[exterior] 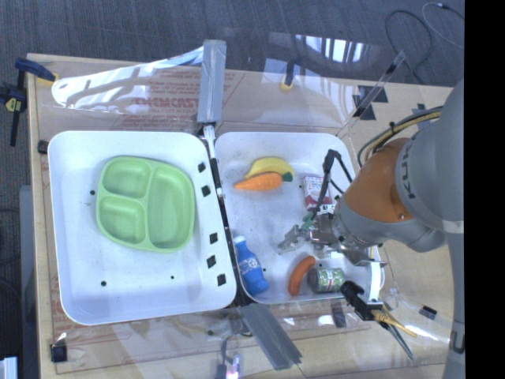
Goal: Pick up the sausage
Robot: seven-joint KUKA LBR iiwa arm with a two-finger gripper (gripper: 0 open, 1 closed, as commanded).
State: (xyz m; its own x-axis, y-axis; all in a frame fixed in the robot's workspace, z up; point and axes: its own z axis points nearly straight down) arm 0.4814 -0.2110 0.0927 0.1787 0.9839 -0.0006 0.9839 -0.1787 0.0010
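The sausage (299, 275), a short orange-red piece, lies on the floor of the right bin (237, 144) near its front edge. It sits between a blue bottle (251, 266) and a green can (327, 279), touching the can. My gripper (304, 242) hangs just behind and above the sausage, with its metal fingers (287, 244) spread and nothing between them. The grey arm with its orange band (377, 192) comes in from the right.
A yellow banana (271, 166) and an orange carrot (259, 182) lie at the back of the right bin. A small red-and-white packet (312, 188) lies beside the arm. The left bin (63, 212) holds a green divided plate (147, 203).
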